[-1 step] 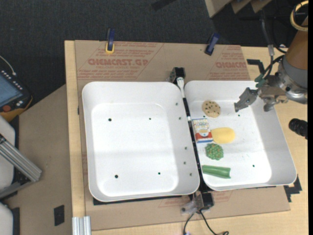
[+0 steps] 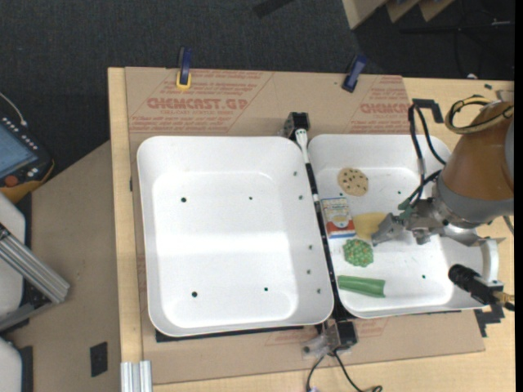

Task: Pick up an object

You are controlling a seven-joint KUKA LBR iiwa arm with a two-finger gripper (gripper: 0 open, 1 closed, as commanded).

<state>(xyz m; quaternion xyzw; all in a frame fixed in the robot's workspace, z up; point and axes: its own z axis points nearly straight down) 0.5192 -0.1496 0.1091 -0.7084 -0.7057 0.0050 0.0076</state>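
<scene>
Your gripper (image 2: 386,232) sits low in the right bin (image 2: 409,296), tip at the yellow block (image 2: 367,223) (grip state: can't tell). Broccoli (image 2: 358,252), green pepper (image 2: 361,284), cookie (image 2: 353,180) and small carton (image 2: 336,214) lie nearby.

- both white bins (image 2: 221,219) look like smooth, slightly glossy plastic
- bench top (image 2: 270,96) is matt brown cardboard with red print
- arm's orange band (image 2: 482,162) has a satin sheen
- green broccoli piece (image 2: 358,252) looks bumpy
- floor (image 2: 98,23) looks like dark rough carpet
</scene>
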